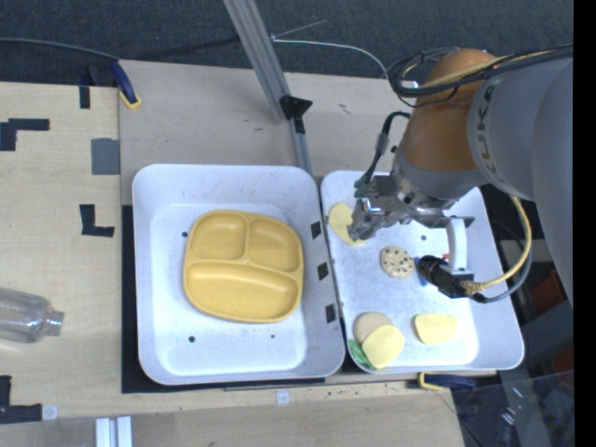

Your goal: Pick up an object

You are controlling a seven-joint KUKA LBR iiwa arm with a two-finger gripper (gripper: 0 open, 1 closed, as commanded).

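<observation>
My gripper (361, 222) hangs low over the upper left part of the right bin (484, 343), right beside a pale yellow round piece (339, 218) that lies against the bin's left wall. A speckled cookie (397, 263) rests a little right and below the fingers. Near the bin's front lie a tan round piece (371, 324), a yellow-green piece (384, 345) and a yellow slice (435, 328). Nothing shows between the fingers.
The left bin (158, 343) holds a yellow compartment plate (244, 265). A metal pole (261, 45) slants in from the top to the bins' shared rim. A clear plastic bottle (26, 315) lies on the bench at far left. Black and yellow cables (484, 282) hang by the wrist.
</observation>
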